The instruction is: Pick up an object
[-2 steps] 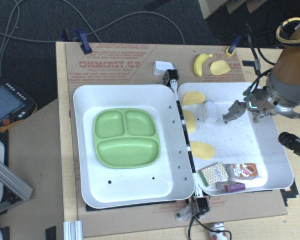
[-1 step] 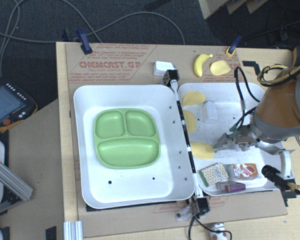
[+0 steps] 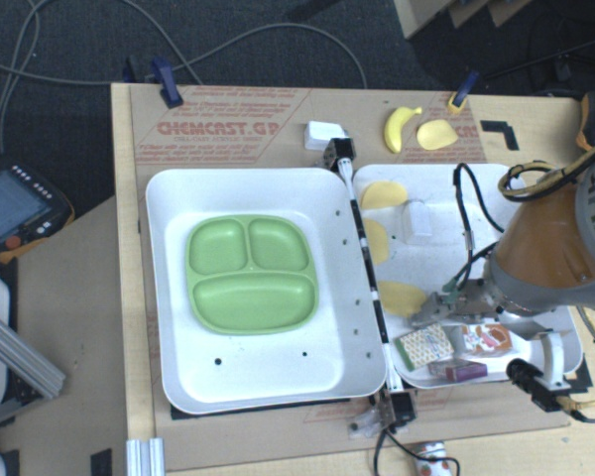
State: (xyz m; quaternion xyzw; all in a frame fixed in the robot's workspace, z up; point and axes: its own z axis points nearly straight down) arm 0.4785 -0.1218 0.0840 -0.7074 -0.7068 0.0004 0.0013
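Arm (image 3: pixel 550 241) reaching in from right, orange band up, wrist bent low over right bin (image 3: pixel 431 188). Gripper (image 3: pixel 446 305) down among items; open or closed, cannot tell. Yellow piece (image 3: pixel 402 297) just left of gripper, patterned packet (image 3: pixel 424 346) just below, red-white packet (image 3: pixel 488 340) below right, purple item (image 3: pixel 460 371) further below. Green tray (image 3: pixel 251 275) well left, in left bin (image 3: pixel 169 266). Banana (image 3: pixel 400 127) far above, outside bins.
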